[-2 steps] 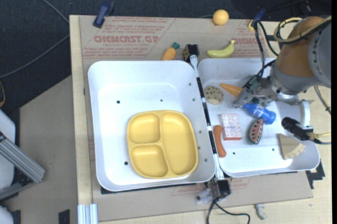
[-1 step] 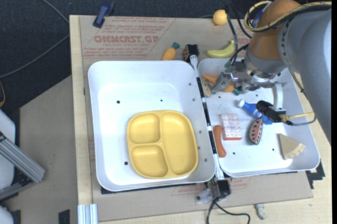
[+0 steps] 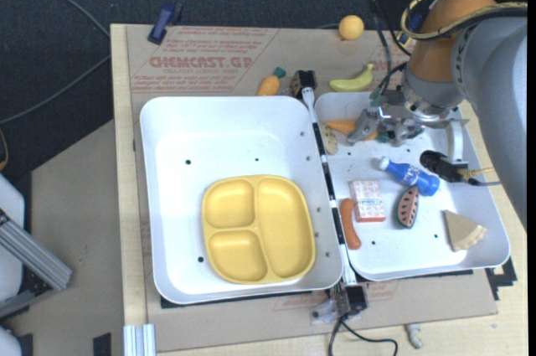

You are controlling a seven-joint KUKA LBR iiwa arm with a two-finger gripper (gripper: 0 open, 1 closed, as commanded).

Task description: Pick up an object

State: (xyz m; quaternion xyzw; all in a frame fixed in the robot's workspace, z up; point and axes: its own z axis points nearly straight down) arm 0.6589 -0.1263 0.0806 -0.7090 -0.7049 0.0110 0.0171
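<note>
Item I log: blue bottle [image 3: 412,176], white cap, lying flat in right bin [image 3: 494,250]. Gripper [image 3: 374,128] state: I cannot tell.

The bench [image 3: 209,61] bears two white bins [image 3: 167,145], a banana [image 3: 352,79] and an orange ball [image 3: 351,28].

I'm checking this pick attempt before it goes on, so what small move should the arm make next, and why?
Probably a short, straight descent. The gripper hangs at the back of the right bin, beside the orange piece, with nothing seen between its fingers. That piece looks nearest; the blue bottle lies further forward. Whether it is lined up exactly is hard to tell.
</note>
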